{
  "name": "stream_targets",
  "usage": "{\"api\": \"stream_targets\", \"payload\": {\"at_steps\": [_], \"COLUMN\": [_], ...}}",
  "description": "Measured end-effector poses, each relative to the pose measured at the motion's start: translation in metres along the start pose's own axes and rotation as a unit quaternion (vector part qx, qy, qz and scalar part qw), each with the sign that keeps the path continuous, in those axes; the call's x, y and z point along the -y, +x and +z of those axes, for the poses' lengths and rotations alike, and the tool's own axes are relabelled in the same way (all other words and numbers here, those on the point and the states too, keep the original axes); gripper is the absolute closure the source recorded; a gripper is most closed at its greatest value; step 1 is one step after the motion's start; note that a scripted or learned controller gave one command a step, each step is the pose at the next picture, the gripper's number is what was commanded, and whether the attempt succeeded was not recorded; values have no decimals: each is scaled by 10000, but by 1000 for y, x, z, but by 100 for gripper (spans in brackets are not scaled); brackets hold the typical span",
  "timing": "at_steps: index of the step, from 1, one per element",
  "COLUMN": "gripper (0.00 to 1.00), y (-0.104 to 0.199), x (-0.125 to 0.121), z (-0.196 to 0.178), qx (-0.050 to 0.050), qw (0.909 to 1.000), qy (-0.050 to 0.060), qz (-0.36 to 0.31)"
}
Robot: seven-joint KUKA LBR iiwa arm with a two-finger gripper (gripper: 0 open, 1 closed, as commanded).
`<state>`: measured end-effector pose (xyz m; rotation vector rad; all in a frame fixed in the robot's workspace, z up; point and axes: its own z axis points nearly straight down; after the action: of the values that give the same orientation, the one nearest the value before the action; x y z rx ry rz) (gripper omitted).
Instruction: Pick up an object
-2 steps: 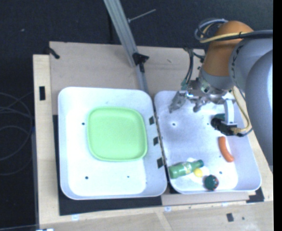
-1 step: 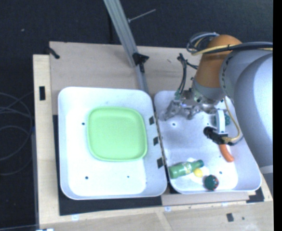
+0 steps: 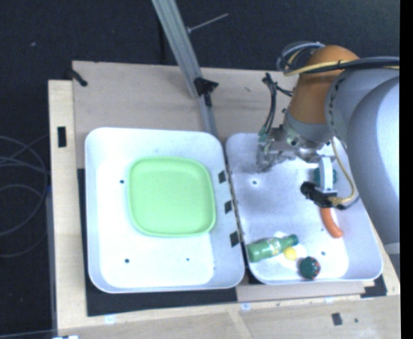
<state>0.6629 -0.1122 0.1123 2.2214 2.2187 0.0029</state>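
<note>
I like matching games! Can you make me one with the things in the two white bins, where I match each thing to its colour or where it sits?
Things:
1. plate
2. bottle
3. carrot
4. ball

Clues:
A. orange, near the right bin's right wall
B. dark green and round, at the right bin's front edge
C. light green, alone in the left bin
D. green, lying on its side in the right bin

Pairs: 1-C, 2-D, 3-A, 4-B
</note>
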Motion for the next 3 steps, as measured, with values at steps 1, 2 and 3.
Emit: {"api": "stream_targets", "payload": {"at_steps": [1,2,3], "gripper": [100,100,100], "y": [0,-4,-5], "x": [-3,-13,-14], "z": [-43,-93,-146], "qx": [0,2,2], "qw": [10000,10000,10000], "qy": [-8,-13,-15], "qz": [-4,-4,-5]}}
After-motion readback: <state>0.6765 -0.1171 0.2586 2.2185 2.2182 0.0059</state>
